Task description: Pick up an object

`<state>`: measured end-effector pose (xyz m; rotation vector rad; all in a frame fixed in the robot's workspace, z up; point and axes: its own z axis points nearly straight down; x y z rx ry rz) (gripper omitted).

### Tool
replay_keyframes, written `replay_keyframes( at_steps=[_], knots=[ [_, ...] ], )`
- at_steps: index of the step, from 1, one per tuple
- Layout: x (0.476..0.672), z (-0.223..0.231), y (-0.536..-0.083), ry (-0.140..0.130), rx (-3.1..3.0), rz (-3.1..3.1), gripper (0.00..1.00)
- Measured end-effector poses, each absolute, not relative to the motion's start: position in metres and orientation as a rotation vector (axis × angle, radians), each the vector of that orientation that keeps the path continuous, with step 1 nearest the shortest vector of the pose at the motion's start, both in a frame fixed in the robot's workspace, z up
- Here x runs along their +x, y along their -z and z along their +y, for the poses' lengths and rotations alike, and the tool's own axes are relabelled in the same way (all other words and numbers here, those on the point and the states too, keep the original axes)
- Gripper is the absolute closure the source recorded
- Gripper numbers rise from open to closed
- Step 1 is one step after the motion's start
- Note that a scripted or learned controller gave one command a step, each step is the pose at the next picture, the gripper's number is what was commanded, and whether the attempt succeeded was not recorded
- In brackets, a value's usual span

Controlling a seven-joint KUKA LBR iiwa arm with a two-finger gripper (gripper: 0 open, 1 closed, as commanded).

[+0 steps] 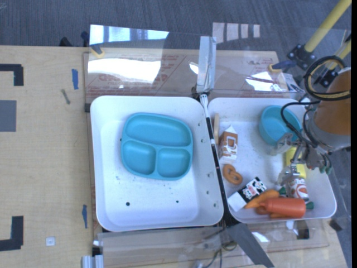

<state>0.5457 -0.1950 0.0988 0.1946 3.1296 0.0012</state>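
The fingers (291,171) hang low over the right bin (245,108), pointing down near its right side, and whether they are spread or closed cannot be told. Just below them lie a carrot (283,206) and a small black-and-white toy (254,188), with a yellow item (294,163) right beside them and a blue bowl (274,124) just above. The left bin (106,116) holds a blue divided plate (157,145).
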Motion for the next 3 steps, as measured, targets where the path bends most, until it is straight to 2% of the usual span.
replay_keyframes(
  at_steps=[1,2,3],
  knots=[
    [0.549,-0.195,-0.111,0.004,0.193,3.117,1.00],
    [0.545,-0.194,-0.107,-0.005,0.194,3.136,0.00],
    [0.549,-0.195,-0.119,0.001,0.192,3.121,1.00]
  ],
)
